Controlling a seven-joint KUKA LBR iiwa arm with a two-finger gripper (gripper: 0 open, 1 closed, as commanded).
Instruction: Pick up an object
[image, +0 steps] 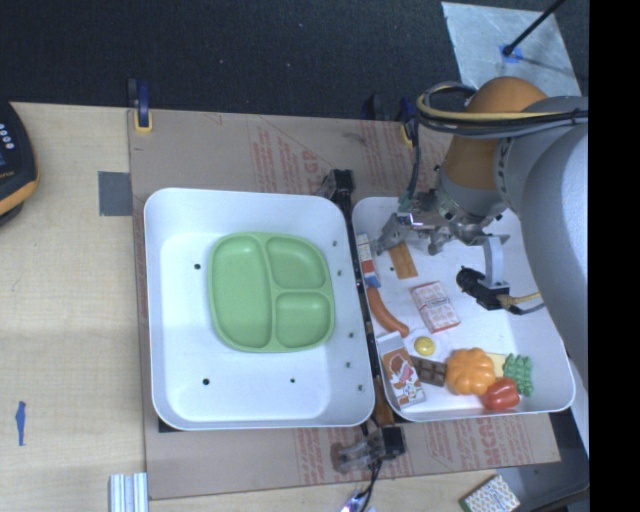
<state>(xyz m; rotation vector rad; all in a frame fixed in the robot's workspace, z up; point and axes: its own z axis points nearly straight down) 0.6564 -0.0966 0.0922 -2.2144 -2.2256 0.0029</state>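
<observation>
From my one overhead camera I see two white bins side by side on a cardboard sheet. The left bin (170, 300) holds a green divided plate (271, 292) lying flat near its centre, with three compartments: a long one toward 9 o'clock and two smaller ones toward 3 o'clock. The right bin (545, 395) holds the pickable clutter: an orange sausage-like piece (385, 311) along its 9 o'clock wall, a pink patterned card (435, 305) near the middle, a small brown strip (402, 261) toward 11 o'clock, a yellow round piece (425, 347), an orange pumpkin-like toy (471, 369), a red toy (501, 396) just beside it at 5 o'clock, a green piece (520, 371) toward 4 o'clock, and a red-and-white printed packet (402, 378) at 7 o'clock. The printing on the card and packet is too small for me to read. The gripper (437, 232) hangs over the bin's 12 o'clock end, above the brown strip's area, with nothing visibly between its fingers; I cannot tell whether they are spread or pressed together.
</observation>
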